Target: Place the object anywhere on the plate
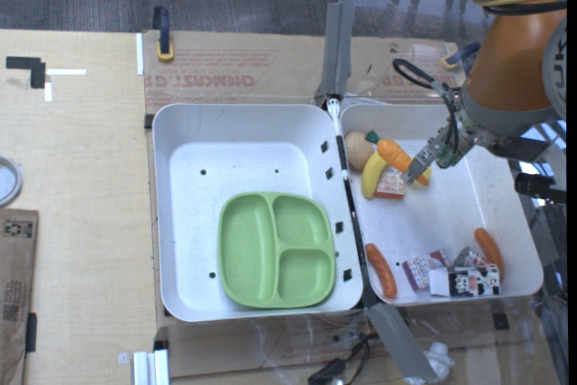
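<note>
Green three-compartment plate, flat in left bin. Orange carrot, tilted, upper right bin, against banana.

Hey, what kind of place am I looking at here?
Probably a robot lab test bench, not a kitchen: a grey and orange robot arm reaches over two shallow white bins, one with a green divided plastic plate, the other with toy food like a plastic carrot.
</note>
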{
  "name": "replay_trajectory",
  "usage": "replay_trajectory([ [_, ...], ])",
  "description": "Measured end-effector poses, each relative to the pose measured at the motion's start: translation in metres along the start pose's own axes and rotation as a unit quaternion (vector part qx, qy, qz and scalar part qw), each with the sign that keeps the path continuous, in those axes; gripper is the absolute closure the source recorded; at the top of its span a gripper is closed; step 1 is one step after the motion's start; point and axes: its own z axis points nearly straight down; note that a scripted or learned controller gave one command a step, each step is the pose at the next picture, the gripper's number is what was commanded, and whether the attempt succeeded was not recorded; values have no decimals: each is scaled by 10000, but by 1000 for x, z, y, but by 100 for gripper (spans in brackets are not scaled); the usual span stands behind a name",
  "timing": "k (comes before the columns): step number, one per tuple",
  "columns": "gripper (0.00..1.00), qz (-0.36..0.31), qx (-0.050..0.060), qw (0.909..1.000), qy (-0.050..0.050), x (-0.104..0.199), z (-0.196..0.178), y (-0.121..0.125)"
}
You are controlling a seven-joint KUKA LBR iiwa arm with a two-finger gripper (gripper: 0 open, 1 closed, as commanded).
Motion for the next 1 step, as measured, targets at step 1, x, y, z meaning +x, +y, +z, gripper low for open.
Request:
replay_trajectory([
  [1,100,-298,3,9996,7,78,0,19],
])
